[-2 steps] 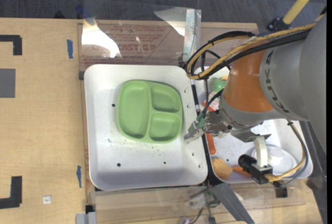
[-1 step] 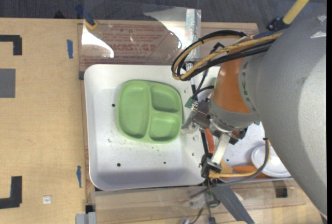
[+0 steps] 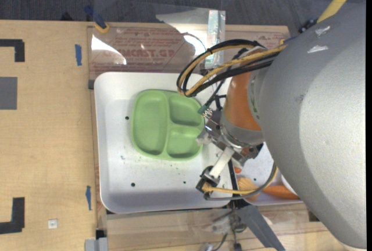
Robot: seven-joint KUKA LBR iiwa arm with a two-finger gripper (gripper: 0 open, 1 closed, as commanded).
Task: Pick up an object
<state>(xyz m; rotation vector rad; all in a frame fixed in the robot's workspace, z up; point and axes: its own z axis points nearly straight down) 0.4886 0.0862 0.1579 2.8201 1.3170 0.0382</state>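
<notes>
The tan bench (image 3: 46, 128) occupies the left of the scene and carries black corner marks and a strip of blue tape (image 3: 78, 53). To its right lies the left white bin (image 3: 113, 174), with small dark specks scattered on its floor. A green plate (image 3: 154, 122) lies flat in the middle of this bin. It has one large compartment on the left and two smaller compartments on the right.

The gripper (image 3: 208, 128) is positioned at the right edge of the green plate. Whether it is open or closed, and whether it holds anything, cannot be determined. The grey arm (image 3: 325, 116), with its orange band (image 3: 241, 110), covers the right side. An orange object (image 3: 282, 190) shows at the near right, partly hidden by the arm.
</notes>
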